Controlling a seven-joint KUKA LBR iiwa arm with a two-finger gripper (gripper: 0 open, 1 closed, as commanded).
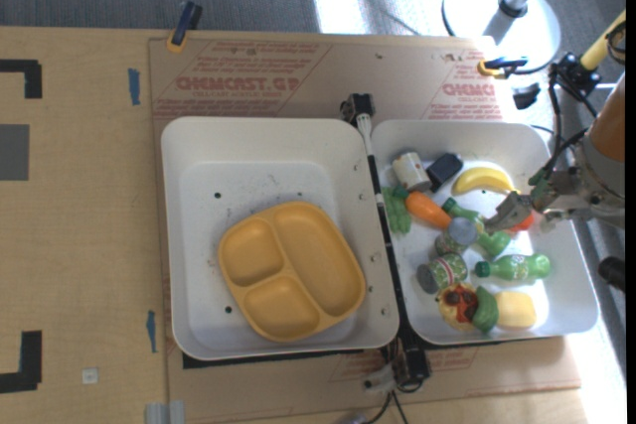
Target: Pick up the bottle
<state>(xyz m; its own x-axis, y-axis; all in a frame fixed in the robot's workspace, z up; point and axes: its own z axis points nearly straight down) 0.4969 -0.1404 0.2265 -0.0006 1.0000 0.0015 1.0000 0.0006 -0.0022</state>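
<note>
Left bin (pixel 189 213): yellow divided tray (pixel 289 270). Right bin (pixel 571 308): toy food clutter, green bottle (pixel 514 266) lying on its side near the bin's right. Gripper (pixel 505 212) just above-left of the bottle, fingers spread, holding nothing.

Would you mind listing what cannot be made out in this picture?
- Claw, camera view: too small and blurred against the clutter to tell its opening.
- Green plastic bottle: label too small to read.
- Grey arm: cut off by the right edge.
- Small grey round item: blurred, identity unclear.
</note>
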